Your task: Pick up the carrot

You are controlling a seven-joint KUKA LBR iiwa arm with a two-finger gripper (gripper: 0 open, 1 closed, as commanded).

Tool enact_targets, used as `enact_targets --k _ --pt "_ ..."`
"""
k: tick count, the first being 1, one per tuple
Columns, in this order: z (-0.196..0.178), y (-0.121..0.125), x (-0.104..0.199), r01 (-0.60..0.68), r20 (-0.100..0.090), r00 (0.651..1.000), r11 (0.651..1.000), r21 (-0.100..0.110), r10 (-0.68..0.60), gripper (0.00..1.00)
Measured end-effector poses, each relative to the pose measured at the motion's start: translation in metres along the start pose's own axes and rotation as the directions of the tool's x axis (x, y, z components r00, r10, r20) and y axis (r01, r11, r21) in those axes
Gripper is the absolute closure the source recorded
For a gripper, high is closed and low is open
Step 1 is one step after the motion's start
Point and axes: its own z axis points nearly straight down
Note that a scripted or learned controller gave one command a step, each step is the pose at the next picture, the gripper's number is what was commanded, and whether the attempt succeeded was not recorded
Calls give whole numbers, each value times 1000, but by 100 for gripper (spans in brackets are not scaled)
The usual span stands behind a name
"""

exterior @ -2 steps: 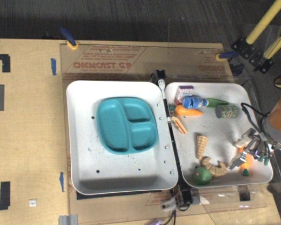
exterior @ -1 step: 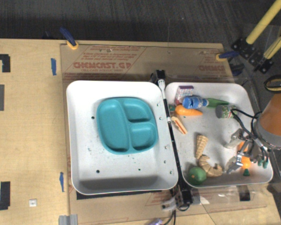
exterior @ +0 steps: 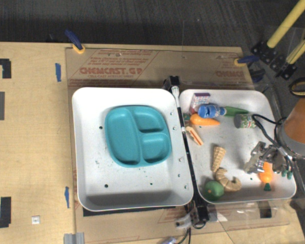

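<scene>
We find the gripper (exterior: 263, 162) low over the near right part of the right-hand bin (exterior: 279, 117), the arm entering from the right edge of the view. The carrot (exterior: 266, 175), a short orange piece with a green tip toward the near rim, lies directly against the gripper's lower end, on its near side. Contact appears close, but we cannot tell whether the gripper is wide, narrow, or closed on the carrot; the mechanism and cables obscure that point.

Elsewhere in the same bin we note an orange tapered item (exterior: 204, 120) by the far left corner, with a blue bottle (exterior: 211, 111) touching it, a small green can (exterior: 244, 121), a waffle cone (exterior: 218, 157) near the middle, and a green round fruit (exterior: 213, 188) at the near left corner.

The left-hand bin (exterior: 86, 136) carries a teal divided plate (exterior: 138, 135). Both bins stand on a brown board (exterior: 117, 65) over a light wooden bench (exterior: 25, 136) marked with black tape. Dark carpet (exterior: 142, 9) lies beyond.
</scene>
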Motion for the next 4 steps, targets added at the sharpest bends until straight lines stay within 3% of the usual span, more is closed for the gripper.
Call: enact_targets --k 1,2,3,4 --pt "1 0 0 0 -2 1000 1000 0 0 0" --pt "13 -15 -2 400 -8 916 916 -8 -400 0" --pt "0 -13 -6 401 5 916 916 -4 -401 100" --pt "1 -13 -6 401 3 916 916 -5 -401 0"
